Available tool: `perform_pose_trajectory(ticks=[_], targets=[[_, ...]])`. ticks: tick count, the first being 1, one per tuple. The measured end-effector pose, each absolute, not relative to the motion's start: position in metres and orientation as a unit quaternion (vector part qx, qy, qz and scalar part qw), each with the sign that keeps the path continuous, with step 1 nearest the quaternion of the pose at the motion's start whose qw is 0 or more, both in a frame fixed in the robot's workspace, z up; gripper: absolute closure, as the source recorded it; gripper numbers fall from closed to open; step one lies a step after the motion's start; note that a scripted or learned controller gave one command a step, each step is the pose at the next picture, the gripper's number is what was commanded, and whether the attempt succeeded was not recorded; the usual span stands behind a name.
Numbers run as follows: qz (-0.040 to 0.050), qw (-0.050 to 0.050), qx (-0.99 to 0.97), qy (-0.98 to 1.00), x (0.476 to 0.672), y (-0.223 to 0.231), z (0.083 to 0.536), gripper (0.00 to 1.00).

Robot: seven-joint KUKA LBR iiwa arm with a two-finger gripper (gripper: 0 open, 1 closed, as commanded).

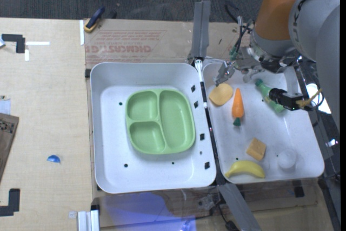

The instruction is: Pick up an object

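Observation:
My gripper [226,73] hangs over the far left corner of the right bin [303,132], just above a pale yellow rounded piece [220,95]. I see nothing held in it. An orange carrot [237,105] lies right beside the yellow piece. A green item [268,94] sits under the arm's wrist, partly hidden. A tan block [256,149], a yellow banana [246,170] and a white round object [286,159] lie toward the bin's near edge.
The left bin [108,132] holds a green divided plate [160,120]. A metal divider [205,111] runs between the bins. The grey and orange arm [292,8] covers the right bin's far right corner. Cardboard [135,40] lies behind the left bin.

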State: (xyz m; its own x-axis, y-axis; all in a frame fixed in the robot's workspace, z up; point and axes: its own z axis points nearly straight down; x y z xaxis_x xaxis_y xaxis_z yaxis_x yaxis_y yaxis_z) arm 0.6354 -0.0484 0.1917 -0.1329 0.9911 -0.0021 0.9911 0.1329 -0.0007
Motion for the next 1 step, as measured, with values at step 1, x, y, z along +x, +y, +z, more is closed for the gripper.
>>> perform_pose_trajectory(ticks=[1], targets=[[-0.0012,0.0,0.574,0.819,0.591,-0.082,0.191,0.0]])
